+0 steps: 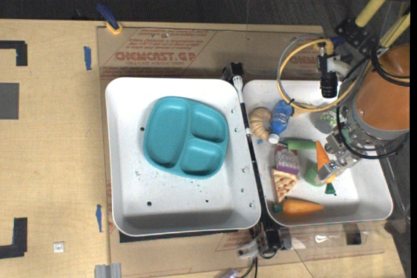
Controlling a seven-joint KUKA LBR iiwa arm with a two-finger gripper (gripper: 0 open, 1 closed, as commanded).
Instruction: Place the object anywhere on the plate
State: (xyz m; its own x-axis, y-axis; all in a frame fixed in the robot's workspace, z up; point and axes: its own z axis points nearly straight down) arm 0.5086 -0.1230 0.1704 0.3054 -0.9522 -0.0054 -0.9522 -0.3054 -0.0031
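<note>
— What step is it working on?
— The gripper (pixel 333 166) is hovering in the right bin (pixel 374 205) over a green toy (pixel 306 144) — its state I cannot tell. It's needing a firm grasp before crossing to the plate (pixel 186 135).

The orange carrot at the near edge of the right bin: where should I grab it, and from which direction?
Grip the orange toy carrot across its thick middle, coming straight down from above. It lies flat and lengthwise along the white right bin's near wall, tapering towards the right, so the fingers should close across its width, one towards the wall and one towards the bin's centre. The pizza-slice toy sits close by its left end, so stay right of it.
</note>
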